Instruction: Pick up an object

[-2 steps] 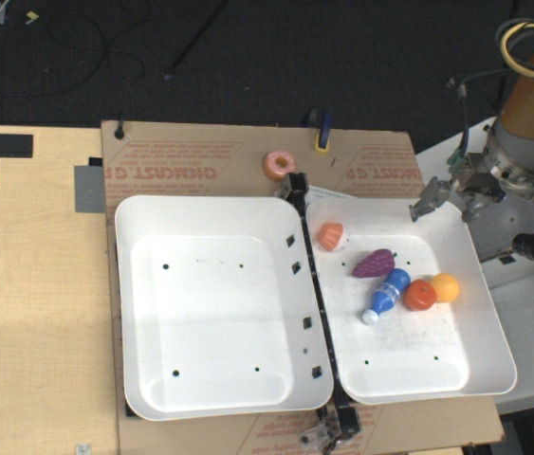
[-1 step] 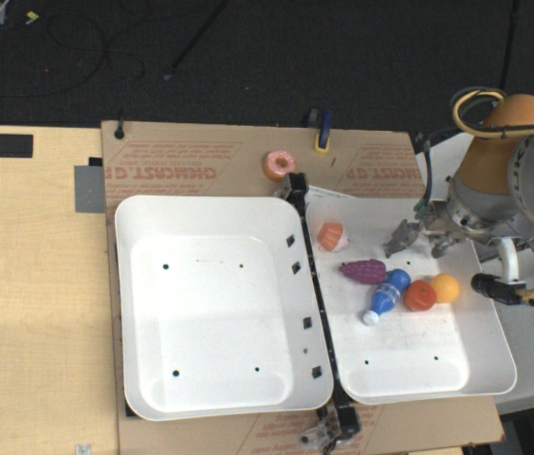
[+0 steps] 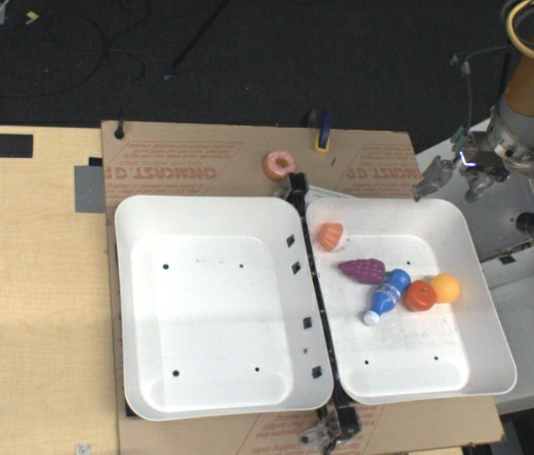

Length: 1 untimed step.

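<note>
Right bin (image 3: pixel 475 373) holding blue bottle (image 3: pixel 387 297) at centre, orange ball (image 3: pixel 420 296) at its 3 o'clock; both looking light, hard, slippery. Gripper (image 3: pixel 451 173) hovering at 1 o'clock, fingers splayed, holding nothing. Grab bottle mid-body.

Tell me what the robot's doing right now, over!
Gripper above right bin's far right corner, nothing between its fingers. Toys untouched in right bin: purple grapes, blue bottle, orange ball, yellow ball. Nothing blocking.
</note>
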Each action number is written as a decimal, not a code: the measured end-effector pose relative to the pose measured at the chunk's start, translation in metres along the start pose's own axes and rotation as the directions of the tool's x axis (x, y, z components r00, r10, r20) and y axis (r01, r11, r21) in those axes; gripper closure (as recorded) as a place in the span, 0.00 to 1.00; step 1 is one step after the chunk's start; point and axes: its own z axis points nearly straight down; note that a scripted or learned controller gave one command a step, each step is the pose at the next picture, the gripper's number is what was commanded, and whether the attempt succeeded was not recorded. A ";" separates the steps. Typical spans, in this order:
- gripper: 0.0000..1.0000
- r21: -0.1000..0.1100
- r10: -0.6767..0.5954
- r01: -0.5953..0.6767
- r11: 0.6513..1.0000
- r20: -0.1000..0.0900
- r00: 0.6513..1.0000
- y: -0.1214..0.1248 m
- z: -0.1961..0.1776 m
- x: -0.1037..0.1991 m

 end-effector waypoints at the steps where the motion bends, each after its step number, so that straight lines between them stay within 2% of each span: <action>1: 0.00 0.020 0.005 -0.005 1.000 -0.003 1.000 -0.021 0.003 -0.028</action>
